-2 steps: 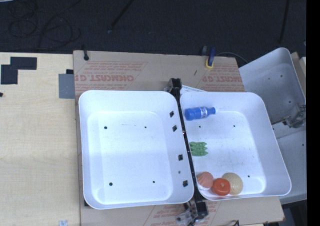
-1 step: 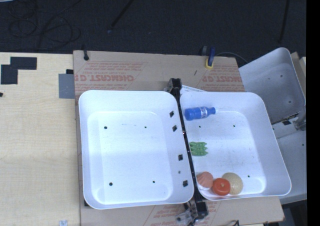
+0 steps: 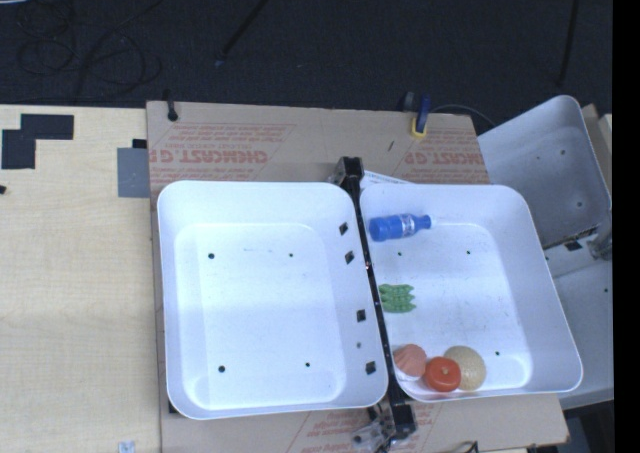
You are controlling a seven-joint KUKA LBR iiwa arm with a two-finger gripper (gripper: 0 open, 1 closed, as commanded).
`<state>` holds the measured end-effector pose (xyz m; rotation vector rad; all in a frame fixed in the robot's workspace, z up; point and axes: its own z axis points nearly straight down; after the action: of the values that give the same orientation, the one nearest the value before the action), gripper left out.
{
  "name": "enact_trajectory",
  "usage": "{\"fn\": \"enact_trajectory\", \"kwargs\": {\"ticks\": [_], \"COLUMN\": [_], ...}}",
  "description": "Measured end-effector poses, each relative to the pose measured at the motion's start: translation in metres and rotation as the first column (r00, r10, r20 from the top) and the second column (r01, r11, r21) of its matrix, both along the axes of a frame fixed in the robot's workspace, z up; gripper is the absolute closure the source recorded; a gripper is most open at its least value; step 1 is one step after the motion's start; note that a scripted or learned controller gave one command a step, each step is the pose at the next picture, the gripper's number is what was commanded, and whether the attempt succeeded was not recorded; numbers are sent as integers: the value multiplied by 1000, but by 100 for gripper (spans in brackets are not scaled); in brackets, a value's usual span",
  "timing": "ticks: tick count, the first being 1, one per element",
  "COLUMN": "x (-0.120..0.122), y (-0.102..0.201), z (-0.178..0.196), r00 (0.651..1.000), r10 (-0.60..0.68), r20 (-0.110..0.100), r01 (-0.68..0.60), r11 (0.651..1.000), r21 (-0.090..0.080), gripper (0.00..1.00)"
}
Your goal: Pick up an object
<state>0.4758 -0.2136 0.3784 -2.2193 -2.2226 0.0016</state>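
My right bin (image 3: 545, 281) holds a blue bottle (image 3: 399, 227), a green piece (image 3: 397, 298), and a pink disc (image 3: 408, 358), red disc (image 3: 442, 374) and tan ball (image 3: 468, 365) clustered together. I cannot tell the gripper's opening or hold.

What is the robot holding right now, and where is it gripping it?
Nothing is seen held. The blue bottle, green piece and red round piece all lie loose in the right bin.

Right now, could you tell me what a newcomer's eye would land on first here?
Probably the blue bottle lying on its side near the right bin's far edge. Next, the cluster in that bin's near corner: a red round piece between a pinkish one and a tan one. A small green item lies beside the divider.
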Motion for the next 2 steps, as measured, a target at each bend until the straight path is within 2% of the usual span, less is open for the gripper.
{"fn": "enact_trajectory", "kwargs": {"ticks": [2], "x": [0], "y": [0], "z": [-1], "r00": [1000], "r10": [1], "r20": [-1], "r01": [-1], "r11": [1000], "r21": [0], "gripper": [100]}}
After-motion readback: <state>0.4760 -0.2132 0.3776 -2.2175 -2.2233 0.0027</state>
